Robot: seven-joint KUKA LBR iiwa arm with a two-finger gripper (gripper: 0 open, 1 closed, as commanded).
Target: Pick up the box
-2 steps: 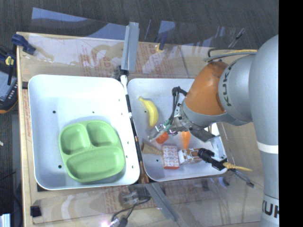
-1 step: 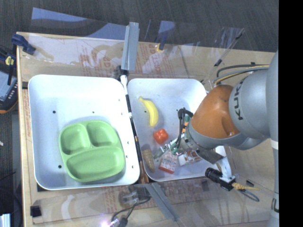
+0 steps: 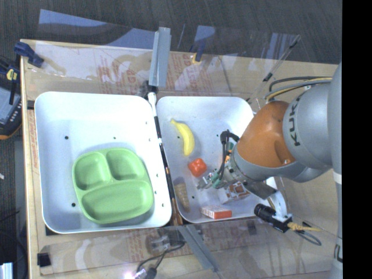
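A small flat orange and white box point(image 3: 216, 213) lies in the right bin point(image 3: 203, 106), close to its near wall. My gripper point(image 3: 220, 181) hangs low over the bin's near right part, just above and slightly right of the box. The grey arm with its orange band point(image 3: 264, 141) covers the bin's right side. A small reddish-brown and white item point(image 3: 236, 192) sits right under the gripper; I cannot make out what it is.
A yellow banana point(image 3: 185, 136) and a red round fruit point(image 3: 197, 167) lie in the middle of the right bin. A brown oblong item point(image 3: 182, 194) rests by its left wall. The left bin point(image 3: 52, 115) holds a green divided plate point(image 3: 112, 185).
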